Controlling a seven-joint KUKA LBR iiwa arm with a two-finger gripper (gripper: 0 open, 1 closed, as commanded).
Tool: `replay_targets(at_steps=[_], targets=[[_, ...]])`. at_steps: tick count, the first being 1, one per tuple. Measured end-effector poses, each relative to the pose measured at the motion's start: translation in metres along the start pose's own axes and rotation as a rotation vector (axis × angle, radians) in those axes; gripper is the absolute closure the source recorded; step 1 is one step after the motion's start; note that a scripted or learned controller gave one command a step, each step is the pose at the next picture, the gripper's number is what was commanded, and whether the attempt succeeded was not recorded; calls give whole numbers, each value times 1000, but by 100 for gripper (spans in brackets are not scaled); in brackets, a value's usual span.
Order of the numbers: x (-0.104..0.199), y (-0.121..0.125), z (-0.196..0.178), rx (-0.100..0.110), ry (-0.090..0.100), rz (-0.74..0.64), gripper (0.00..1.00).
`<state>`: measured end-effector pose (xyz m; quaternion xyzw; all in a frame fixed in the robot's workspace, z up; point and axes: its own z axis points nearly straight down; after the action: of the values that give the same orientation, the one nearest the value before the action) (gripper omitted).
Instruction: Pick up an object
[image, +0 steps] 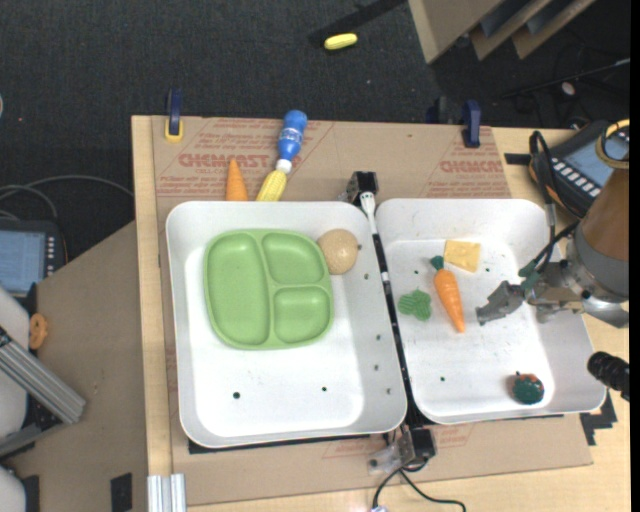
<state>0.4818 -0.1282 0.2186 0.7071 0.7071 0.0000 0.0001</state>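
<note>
My gripper (497, 303) hangs over the right bin (480, 400); I cannot tell its state from here. At its nine o'clock, apart from it, lies the carrot (449, 296): orange, tapered, green top pointing to eleven o'clock. A green broccoli piece (415, 304) sits at the carrot's nine o'clock.

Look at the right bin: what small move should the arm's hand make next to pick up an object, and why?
Probably a short shift toward the left bin and down onto the toy carrot. The hand sits low in the right bin just beside the carrot, which lies apart from the green broccoli piece and the yellow cheese wedge, so it looks like the closest uncrowded target.
</note>
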Motion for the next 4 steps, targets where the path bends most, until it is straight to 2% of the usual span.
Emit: replay_targets(at_steps=[1,2,3,4], targets=[[15,48,139,-2,0,-2,0],[13,47,134,-1,0,1,0],[12,96,134,-5,-2,-2,0],[12,94,123,-5,-2,1,100]])
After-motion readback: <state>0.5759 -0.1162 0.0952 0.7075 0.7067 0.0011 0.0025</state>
